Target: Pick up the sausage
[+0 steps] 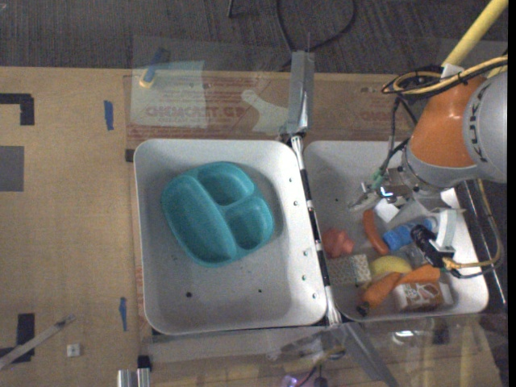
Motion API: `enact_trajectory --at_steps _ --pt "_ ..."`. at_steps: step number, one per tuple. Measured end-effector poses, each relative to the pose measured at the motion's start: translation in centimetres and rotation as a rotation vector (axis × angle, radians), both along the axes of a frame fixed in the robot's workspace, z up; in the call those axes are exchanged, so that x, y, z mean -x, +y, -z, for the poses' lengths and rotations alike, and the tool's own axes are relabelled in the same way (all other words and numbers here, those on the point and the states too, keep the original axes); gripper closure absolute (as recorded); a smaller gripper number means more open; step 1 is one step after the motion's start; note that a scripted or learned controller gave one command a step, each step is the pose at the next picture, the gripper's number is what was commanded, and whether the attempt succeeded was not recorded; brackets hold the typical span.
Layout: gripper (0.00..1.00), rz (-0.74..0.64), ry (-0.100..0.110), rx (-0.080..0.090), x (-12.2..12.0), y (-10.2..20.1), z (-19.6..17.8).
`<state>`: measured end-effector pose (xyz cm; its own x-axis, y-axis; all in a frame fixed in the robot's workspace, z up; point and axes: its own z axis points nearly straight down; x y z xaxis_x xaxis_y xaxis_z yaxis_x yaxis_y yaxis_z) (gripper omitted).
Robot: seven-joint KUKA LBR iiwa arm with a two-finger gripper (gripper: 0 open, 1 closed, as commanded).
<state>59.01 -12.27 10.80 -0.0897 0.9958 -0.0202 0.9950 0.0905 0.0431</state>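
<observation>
There are two white bins side by side on the bench. The left bin (153,176) has a blue-green plate (218,212) in it. The plate has three parts and it lies in the middle of the bin, a bit nearer the far edge.

The right bin (330,168) has many small things in it. They are all piled up near its front edge and its right side. The sausage (372,230) is long and orange-red. It lies about in the middle of the right bin, and it points from the far side to the front side. A pink lump (339,241) is just to its left, near the bin's left edge. A blue thing (398,237) is just to its right. In front of the sausage there is a speckled block (352,268) and a yellow thing (389,264). An orange carrot shape (380,289) and a small box (421,297) lie by the front edge.

The grey arm with the orange band (447,123) comes in over the bin's right side. The claw (379,193) is low in the bin, right by the far end of the sausage. I cannot tell if the claw is open or closed. I cannot tell if it touches the sausage. The sausage lies flat on the bin floor.
</observation>
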Motion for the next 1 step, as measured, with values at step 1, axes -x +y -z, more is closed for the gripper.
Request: enact_trajectory --at_steps 1 --pt "0.0 -0.096 0.034 -0.012 2.97 1.75 1.85"
